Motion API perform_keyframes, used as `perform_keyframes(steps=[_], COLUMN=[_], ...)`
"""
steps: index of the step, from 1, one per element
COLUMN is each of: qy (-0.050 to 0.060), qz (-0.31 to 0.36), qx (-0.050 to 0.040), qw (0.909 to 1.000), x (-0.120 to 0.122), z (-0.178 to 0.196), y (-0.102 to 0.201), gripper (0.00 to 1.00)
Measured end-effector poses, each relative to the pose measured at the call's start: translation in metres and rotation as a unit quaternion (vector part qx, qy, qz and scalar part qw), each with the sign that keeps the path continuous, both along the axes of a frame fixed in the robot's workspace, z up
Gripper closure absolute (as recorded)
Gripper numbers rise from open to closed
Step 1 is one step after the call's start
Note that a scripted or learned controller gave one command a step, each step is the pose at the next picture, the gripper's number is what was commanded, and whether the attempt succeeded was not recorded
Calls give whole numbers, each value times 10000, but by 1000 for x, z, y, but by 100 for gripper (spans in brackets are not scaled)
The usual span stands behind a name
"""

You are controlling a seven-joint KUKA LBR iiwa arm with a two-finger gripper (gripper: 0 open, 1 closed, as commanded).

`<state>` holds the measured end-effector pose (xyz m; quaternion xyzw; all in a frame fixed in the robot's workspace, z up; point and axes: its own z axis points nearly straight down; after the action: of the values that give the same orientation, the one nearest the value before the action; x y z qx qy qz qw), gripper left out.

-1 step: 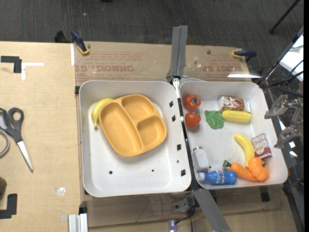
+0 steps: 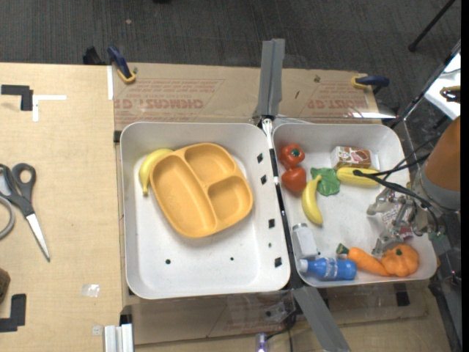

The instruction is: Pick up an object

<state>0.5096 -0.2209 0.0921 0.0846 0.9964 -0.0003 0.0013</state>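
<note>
1. Two white bins sit side by side on the desk (image 2: 58,196); left bin (image 2: 139,270), right bin (image 2: 344,211).
2. Left bin holds an orange divided plate (image 2: 199,189) with a yellow banana (image 2: 150,166) tucked against its upper-left edge, touching it.
3. Right bin, upper left: two red tomatoes (image 2: 292,167), one above the other, close together.
4. Just right of them a green toy (image 2: 327,180), and a second banana (image 2: 312,202) lying upright below it.
5. Upper right of the right bin: a small printed packet (image 2: 352,156), with a yellow item (image 2: 357,177) just below it.
6. Bottom of the right bin: blue bottle with white cap (image 2: 327,268) on its side, a carrot (image 2: 366,262) beside it, and an orange pumpkin-like toy (image 2: 401,260) touching the carrot's right end.
7. End effector (image 2: 392,229) comes in from the right, low over the right bin, just above the pumpkin toy and carrot. Metal parts and cables are cluttered there; can't tell how far apart it stands, or whether it has anything.
8. Scissors (image 2: 26,204) lie on the desk, well left of the bins.
9. Blue clamps (image 2: 121,63) pin cardboard behind the bins.
</note>
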Motion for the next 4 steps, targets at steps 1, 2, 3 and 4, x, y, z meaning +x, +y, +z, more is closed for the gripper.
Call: perform_keyframes(steps=[1,2,3,4], qy=[-6,-3,216,231], qz=[-1504,-3377,-3795,-4307], qx=[-1,2,-93,-76], qw=[9886,9413,9249,9022], x=[54,115,135,138], z=[27,1,-4,-5], y=[28,102,105,107], gripper=[0,0,0,0])
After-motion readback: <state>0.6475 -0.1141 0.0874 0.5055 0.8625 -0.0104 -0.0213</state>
